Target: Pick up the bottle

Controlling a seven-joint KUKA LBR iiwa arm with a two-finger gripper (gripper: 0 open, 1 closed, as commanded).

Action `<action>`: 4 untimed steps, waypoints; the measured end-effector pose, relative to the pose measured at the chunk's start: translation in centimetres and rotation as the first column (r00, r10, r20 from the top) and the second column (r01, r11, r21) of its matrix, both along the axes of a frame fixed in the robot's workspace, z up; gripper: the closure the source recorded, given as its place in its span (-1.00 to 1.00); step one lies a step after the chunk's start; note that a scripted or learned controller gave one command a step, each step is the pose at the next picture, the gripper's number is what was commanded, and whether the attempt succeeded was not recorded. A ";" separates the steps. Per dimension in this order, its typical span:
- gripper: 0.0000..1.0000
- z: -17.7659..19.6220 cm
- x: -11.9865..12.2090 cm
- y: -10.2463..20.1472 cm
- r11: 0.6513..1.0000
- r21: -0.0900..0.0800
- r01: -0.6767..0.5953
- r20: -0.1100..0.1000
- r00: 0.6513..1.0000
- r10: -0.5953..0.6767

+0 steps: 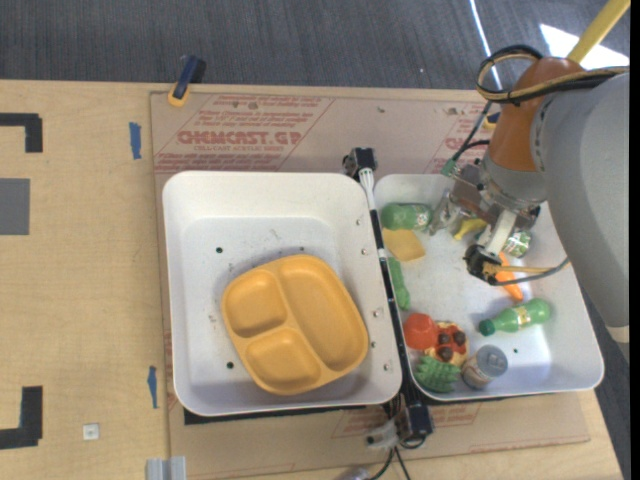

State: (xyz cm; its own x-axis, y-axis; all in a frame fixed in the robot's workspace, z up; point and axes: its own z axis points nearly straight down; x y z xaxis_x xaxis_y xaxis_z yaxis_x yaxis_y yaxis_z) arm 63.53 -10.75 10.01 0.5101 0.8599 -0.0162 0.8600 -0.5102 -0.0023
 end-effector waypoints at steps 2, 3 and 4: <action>-1.00 3.8 -2.7 0.3 0.980 0.012 0.197 0.010 0.980 -0.197; 1.00 4.9 -2.7 0.3 0.981 0.012 0.195 0.010 0.981 -0.195; -1.00 4.8 -2.7 0.4 0.981 0.012 0.195 0.009 0.981 -0.195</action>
